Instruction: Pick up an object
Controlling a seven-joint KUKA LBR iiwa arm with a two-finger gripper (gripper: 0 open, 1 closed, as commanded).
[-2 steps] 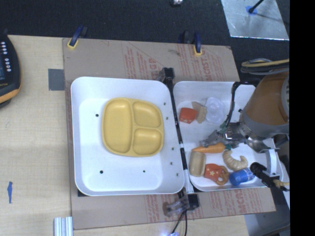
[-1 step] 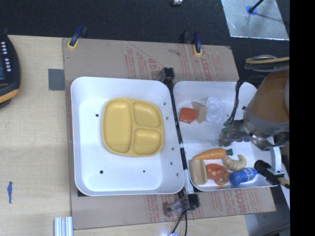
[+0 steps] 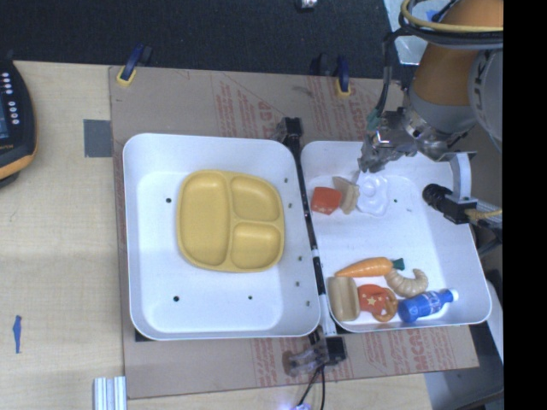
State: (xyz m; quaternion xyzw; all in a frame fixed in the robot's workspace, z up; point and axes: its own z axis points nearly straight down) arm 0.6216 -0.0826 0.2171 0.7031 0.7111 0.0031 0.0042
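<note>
Gripper (image 3: 374,159) over right bin (image 3: 427,239) — too blurred to tell its state.

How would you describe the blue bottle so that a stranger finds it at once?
Take the right-hand white bin. Go to its lower right corner in the view. The blue bottle lies there beside a red toy; no neighbour is bright blue.

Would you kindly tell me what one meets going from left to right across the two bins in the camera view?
In order: yellow divided plate → red block → clear plastic piece → blue bottle. The carrot spans several of these sideways, so it is left out.
</note>
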